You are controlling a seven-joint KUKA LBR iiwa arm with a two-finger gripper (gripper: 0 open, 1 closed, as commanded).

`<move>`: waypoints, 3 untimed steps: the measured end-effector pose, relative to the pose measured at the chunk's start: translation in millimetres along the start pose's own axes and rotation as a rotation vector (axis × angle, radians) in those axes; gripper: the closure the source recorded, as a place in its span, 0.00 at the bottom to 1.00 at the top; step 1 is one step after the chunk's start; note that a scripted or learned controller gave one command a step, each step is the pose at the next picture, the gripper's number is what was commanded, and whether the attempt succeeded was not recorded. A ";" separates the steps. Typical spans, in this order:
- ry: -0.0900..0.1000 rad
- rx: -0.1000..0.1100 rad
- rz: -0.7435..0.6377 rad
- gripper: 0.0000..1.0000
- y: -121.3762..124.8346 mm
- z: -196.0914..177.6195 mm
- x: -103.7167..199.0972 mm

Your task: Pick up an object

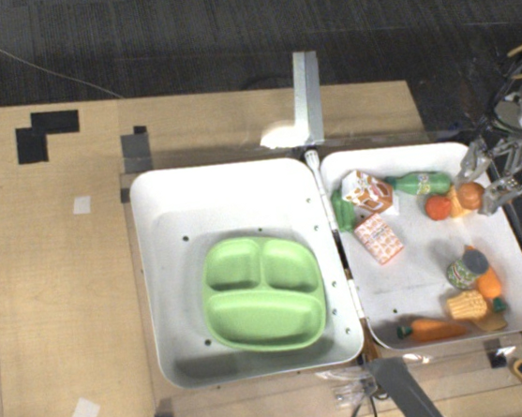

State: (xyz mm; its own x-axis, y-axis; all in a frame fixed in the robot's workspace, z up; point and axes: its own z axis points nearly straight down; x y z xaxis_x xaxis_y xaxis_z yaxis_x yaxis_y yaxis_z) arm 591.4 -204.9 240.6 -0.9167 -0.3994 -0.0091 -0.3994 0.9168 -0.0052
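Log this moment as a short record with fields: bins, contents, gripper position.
left bin: shallow white bin holding a green divided plastic plate
right bin: shallow white bin with assorted toy food
right bin items: green bottle, red-and-white checked packet, orange carrot, yellow corn piece, small orange ball
gripper: at the right bin's upper right edge, beside the small orange ball
grasp: cannot tell

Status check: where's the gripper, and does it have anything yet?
Gripper at right bin's far right edge. Small orange ball between its fingers. Red toy and green bottle alongside.
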 end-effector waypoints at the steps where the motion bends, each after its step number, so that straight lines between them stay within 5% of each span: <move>1: -0.009 0.005 -0.002 1.00 0.0 -13.0 -3.1; 2: -0.004 0.001 0.076 1.00 -19.3 -48.7 -80.0; 3: 0.001 -0.002 0.228 1.00 -29.3 17.5 -73.4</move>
State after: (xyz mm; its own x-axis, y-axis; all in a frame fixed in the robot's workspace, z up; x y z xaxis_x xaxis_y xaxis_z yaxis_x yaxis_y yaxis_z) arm 670.5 -202.5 223.9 -0.9834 -0.1814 -0.0085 -0.1814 0.9834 -0.0013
